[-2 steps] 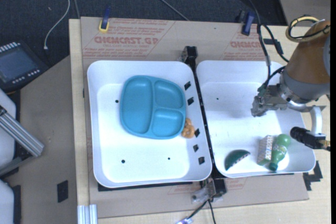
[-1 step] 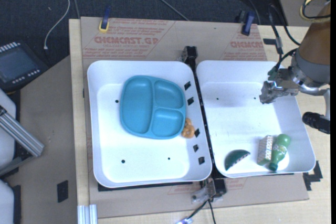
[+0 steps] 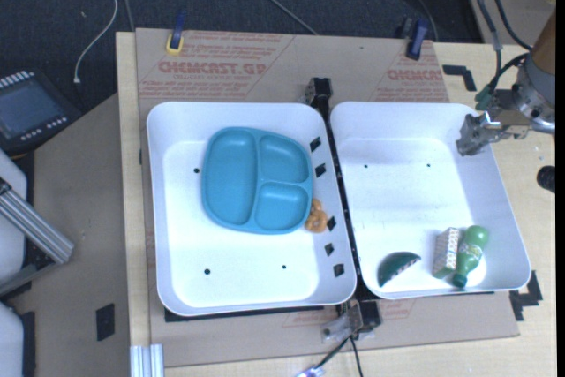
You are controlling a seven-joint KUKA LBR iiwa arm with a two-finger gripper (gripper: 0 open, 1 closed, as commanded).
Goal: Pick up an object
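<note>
We see the arm [image 3: 540, 88] cut off by the right edge of the picture, so most of it is out of sight. The gripper [image 3: 472, 137] hangs over the far right corner of the right bin [image 3: 415, 124], but it is too small and blurred for us to tell how it stands. A small orange thing [image 3: 316, 215] is partly hidden under the blue plate [image 3: 256, 181]; we cannot tell what it is.

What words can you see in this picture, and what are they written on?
"CHEMCAST GP": red print on the brown board behind the left bin.
The red print on the board behind the right bin is too blurred to read.
The wrapper in the right bin: print too small to read.
</note>
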